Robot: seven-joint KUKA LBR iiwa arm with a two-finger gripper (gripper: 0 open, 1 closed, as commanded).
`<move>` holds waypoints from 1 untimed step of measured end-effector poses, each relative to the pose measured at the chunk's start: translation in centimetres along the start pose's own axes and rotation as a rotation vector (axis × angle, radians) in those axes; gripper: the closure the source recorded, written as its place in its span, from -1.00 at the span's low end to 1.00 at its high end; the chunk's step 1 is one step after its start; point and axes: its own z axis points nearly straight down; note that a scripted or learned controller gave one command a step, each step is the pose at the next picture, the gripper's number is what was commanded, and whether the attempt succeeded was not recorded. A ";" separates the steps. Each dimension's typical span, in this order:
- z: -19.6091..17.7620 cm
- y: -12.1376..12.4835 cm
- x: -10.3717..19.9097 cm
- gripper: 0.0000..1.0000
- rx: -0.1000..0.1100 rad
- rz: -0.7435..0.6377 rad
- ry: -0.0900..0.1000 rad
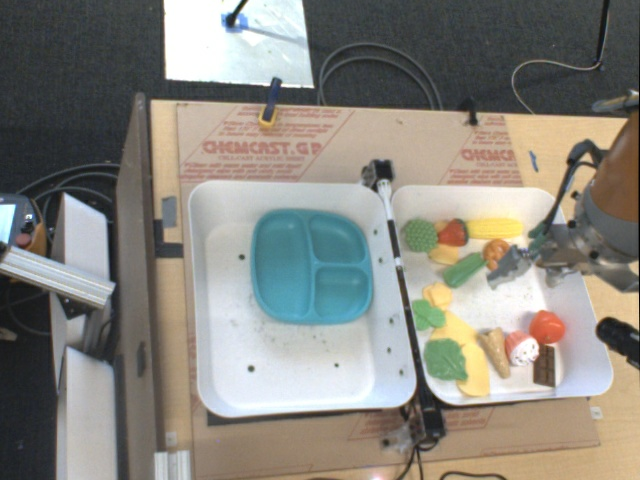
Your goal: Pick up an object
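Covering the room's floor is dark carpet (60,48), on which a pale square sheet (240,28) is laid at the top and black cables (380,68) are looped behind the bench. A wooden bench (150,268) is seen, topped with brown board (330,138) printed in red letters, and a yellow clamp (269,116) is fixed at its far edge. Two shallow white bins are set side by side on the board, joined along a black seam. In the left bin (220,368) a teal divided plate (311,266) is placed flat, near the middle. The right bin (585,368) is crowded with toy food: a yellow corn cob (494,229), a green round vegetable (420,235), a red strawberry (453,232), a green pod (463,269), green leaves (444,358), a yellow piece (470,353), a red tomato (546,326), a brown block (544,366) and a small white and red piece (520,348). The grey arm (610,228) is reached in from the right. Its gripper (505,266) is lowered over the far part of the right bin, just beside a small orange piece (495,251) and the green pod. Whether its fingers are spread or pressed together cannot be told, and no toy can be made out between them.
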 end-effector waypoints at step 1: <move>17.0 3.8 0.1 -1.00 0.012 0.000 0.003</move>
